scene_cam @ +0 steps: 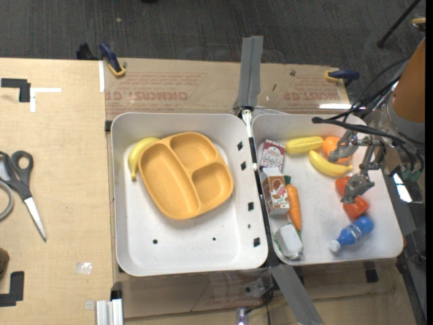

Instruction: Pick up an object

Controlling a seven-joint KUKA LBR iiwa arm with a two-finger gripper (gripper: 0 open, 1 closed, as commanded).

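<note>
My gripper (352, 169) hangs over the right side of the right bin (389, 246), open, with one finger near an orange fruit (330, 145) and the other just above a red piece (344, 182). Nothing sits between the fingers. Just to its left lies a yellow banana (326, 165). A second red piece (356, 209) and a blue bottle (353, 234) lie below the gripper. Further left are a yellow corn-like piece (304, 143), a carrot (294, 207), two small cartons (271, 156) (276, 192) and a white-green packet (289, 242).
The left bin (135, 249) holds a yellow divided plate (184, 175) with a banana (139, 154) tucked against its left edge. Scissors (26, 188) lie on the bench at far left. Black cables (365, 114) run above the right bin's far corner.
</note>
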